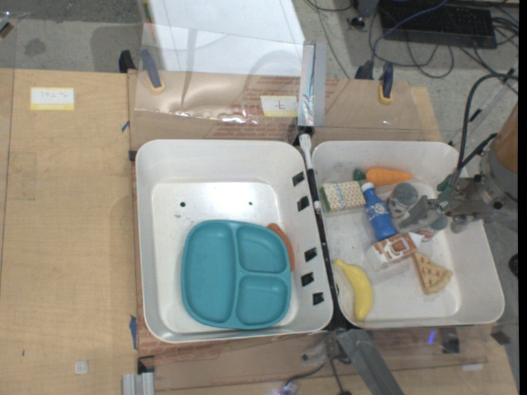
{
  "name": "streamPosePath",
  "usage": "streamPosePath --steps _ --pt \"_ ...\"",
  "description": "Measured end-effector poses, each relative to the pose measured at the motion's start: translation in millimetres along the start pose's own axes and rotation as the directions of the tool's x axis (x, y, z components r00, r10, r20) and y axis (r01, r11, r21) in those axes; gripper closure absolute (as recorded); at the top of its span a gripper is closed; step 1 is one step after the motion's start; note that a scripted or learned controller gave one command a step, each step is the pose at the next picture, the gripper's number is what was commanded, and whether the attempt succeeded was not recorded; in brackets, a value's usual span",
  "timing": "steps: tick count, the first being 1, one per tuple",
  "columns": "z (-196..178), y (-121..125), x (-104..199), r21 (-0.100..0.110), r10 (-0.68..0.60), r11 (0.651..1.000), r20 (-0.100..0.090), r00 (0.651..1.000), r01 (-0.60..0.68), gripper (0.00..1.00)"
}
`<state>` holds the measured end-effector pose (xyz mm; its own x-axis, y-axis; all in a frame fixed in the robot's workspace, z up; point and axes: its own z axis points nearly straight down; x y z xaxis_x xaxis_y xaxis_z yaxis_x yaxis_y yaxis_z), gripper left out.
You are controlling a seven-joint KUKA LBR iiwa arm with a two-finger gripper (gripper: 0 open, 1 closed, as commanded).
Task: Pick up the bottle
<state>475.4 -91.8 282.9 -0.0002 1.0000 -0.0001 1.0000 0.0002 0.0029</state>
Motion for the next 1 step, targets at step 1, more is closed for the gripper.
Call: streamPosePath --steps 1 --pt "54.8 49.9 1.2 0.004 0.048 0.999 -0.001 0.999 -0.048 0.00"
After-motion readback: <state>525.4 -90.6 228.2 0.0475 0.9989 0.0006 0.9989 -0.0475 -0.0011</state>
